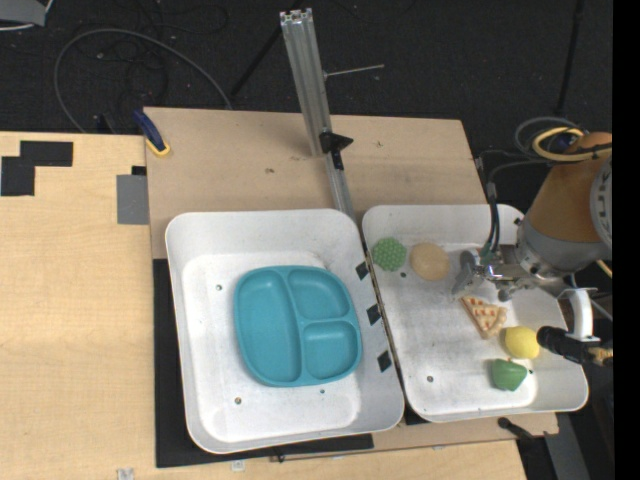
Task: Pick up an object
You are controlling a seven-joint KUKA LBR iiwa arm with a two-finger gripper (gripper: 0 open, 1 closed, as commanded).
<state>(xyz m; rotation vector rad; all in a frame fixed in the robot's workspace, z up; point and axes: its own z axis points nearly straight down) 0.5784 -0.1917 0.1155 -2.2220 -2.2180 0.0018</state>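
Surface (250,158): plain tan board; I see it carrying two shallow white bins side by side.
Left bin (200,258): smooth white plastic with rounded corners, holding the teal tray.
Teal tray (297,324): matte plastic, rounded, divided into three compartments.
Right bin (440,368): same white plastic, its floor faintly scuffed; every candidate object lies here.
Green ball (389,255): round and bumpy, near the far left corner.
Beige ball (431,262): smooth and pale, just beside the green ball.
Waffle wedge (485,315): orange-tan triangle with a gridded face, lying flat.
Lemon (520,342): yellow, glossy, oval.
Green pepper (508,374): lumpy and shiny, near the bin's front edge.
Pincer (484,271): metallic, low over the right bin between the beige ball and the waffle wedge; I cannot tell whether it is spread or pressed together, and I see nothing in it.
Step in hand: I judge this the approach, no object yet lifted.
Next move: I would centre over one object, descend, then pinch; the flat wedge looks hardest.
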